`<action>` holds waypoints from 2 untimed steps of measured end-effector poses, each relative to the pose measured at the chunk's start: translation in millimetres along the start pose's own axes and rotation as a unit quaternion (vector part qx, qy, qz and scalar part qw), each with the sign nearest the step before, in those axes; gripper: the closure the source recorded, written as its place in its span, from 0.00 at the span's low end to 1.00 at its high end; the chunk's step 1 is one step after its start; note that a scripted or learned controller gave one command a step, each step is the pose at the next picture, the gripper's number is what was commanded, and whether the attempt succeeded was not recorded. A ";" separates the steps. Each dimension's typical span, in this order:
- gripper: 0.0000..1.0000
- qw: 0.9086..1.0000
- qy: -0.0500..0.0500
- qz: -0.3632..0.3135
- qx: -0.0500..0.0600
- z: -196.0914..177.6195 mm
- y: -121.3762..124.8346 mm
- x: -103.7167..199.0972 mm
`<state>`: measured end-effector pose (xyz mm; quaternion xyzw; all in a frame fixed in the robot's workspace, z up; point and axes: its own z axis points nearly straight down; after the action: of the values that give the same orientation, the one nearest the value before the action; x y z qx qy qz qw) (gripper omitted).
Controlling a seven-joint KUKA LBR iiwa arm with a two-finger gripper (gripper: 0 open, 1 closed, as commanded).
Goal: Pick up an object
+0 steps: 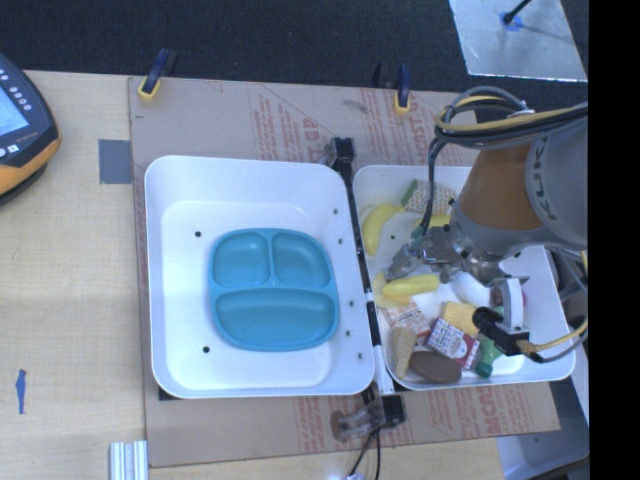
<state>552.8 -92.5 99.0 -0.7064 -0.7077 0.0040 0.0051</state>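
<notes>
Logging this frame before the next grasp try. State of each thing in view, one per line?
blue divided plate: flat, upright, in left bin, nothing on it
banana: lying in right bin, near its left wall
yellow corn-like piece: lying loose, beside the tool
brown piece: lying at right bin's front edge
tool: low over the right bin's clutter, grasp not discernible

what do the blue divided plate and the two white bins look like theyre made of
Blue divided plate: probably moulded plastic, matte to satin; the colour is even and the three compartments have soft rounded ridges.

White bins, left and right: likely thin formed plastic with a smooth, slightly glossy finish; corners are rounded and the rims catch the light. Painted metal cannot be ruled out from this view.
</notes>
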 end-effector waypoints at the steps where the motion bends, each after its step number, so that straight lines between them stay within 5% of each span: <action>1: 0.00 1.000 -0.002 -0.002 -0.009 -25.7 74.4 -17.4; 2: 0.00 1.000 -0.003 -0.001 0.002 3.4 102.3 -6.4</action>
<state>655.1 -98.8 94.2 -0.7061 -0.7081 0.0078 0.0041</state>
